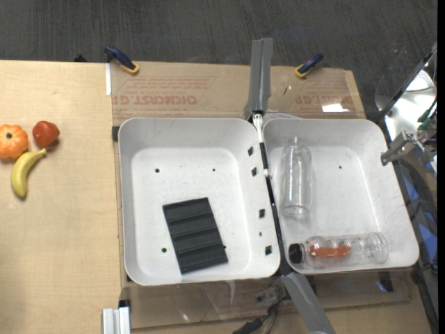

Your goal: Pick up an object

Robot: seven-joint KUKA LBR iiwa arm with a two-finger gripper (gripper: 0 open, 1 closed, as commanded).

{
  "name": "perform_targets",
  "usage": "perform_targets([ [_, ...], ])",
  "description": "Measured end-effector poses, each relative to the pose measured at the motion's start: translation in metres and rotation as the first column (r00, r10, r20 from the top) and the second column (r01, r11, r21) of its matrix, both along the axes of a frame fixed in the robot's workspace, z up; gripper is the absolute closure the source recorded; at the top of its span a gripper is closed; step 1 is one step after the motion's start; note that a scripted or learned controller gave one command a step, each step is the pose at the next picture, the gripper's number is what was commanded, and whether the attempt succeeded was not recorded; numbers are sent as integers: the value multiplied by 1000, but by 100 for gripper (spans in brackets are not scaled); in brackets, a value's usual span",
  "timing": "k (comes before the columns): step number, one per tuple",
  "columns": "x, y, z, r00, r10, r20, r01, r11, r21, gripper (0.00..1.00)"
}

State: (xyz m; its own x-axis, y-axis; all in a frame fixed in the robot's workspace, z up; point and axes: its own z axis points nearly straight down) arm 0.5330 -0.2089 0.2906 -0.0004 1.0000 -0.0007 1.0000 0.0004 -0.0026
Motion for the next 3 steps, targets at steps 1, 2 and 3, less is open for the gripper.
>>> perform_targets([
  [1,-2,75,-96,994,-107,-1,107,994,0,0],
  [2,-21,32,-200,998,-66,1,66,998,1,0],
  [3,-21,31,-191,998,-69,0,69,998,1,100],
])
